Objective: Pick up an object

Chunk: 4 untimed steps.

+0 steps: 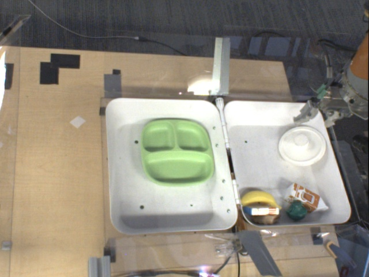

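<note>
Hovering pincer (316,109) — top right, above white lid (301,145), nothing visibly gripped

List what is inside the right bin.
The right bin holds a white round lid, a yellow banana, a small packet and a green object. Anything under them is hidden.

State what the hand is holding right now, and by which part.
Nothing: the hand hangs over the right bin's far right corner, beside the white lidded bowl.

A robotics lab: wooden worktop (57,172) with black markers (57,67), metal brackets (221,62), loose cable (86,33), grey carpet (173,4).
</note>
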Tool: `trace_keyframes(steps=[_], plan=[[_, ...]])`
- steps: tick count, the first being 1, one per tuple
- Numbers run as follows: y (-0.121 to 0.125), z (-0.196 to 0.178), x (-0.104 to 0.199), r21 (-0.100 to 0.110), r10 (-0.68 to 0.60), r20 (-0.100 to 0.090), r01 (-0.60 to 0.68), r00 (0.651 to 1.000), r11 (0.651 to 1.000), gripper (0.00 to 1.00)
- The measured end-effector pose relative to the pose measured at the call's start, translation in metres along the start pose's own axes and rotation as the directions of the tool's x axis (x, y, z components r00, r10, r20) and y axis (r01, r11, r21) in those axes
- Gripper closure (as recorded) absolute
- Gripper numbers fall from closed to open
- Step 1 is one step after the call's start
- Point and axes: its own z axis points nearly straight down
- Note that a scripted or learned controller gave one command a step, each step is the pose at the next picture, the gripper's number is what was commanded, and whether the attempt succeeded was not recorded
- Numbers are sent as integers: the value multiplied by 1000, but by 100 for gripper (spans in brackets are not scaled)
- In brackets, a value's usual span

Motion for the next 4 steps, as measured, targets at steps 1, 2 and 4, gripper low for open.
trace_keyframes(steps=[1,2,4], plan=[[2,-13,1,-7,-5,2,5,1000,1000,100],[2,-13,1,-6,-5,1,5,1000,1000,0],[-125,113,31,3,94,-1,-94,996,996,0]])
